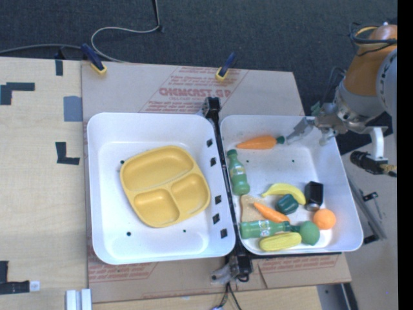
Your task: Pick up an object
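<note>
Toy foods crowd the right bin (342, 173): two green bottles (237, 176), a carrot (257, 143) lying apart near the far wall, a banana (284, 190), a corn cob (280, 241) and an orange (324, 219). A yellow divided tray (165, 185) sits in the left bin (97, 173). The gripper (302, 130) hangs over the right bin's far right corner, just beside the carrot's leafy tip, fingers slightly spread, pinching nothing.
</note>
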Available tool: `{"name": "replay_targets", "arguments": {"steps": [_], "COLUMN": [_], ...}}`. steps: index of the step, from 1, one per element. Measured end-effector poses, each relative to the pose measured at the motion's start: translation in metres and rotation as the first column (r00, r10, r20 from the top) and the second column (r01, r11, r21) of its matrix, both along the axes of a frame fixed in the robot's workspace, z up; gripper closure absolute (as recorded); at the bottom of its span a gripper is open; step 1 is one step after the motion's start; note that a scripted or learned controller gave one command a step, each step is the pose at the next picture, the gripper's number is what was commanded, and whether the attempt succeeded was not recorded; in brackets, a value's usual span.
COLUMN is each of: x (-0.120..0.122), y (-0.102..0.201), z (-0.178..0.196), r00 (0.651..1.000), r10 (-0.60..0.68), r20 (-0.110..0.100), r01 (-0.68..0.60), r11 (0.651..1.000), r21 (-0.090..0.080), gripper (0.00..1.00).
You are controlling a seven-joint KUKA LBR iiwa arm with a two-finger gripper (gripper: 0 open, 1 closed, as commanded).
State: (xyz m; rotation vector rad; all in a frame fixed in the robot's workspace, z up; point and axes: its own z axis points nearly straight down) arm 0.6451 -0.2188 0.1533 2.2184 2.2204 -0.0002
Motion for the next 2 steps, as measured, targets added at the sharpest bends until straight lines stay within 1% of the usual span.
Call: {"name": "replay_targets", "arguments": {"steps": [1, 2], "x": [-0.093, -0.121], "y": [-0.004, 0.001], "z": [-0.051, -0.066], "r00": [1.0, 1.0], "r10": [-0.001, 0.0], "r20": [-0.005, 0.005], "r01": [0.001, 0.0], "r11": [1.0, 1.0], "r21": [0.003, -0.001], "gripper": [0.0, 0.0]}}
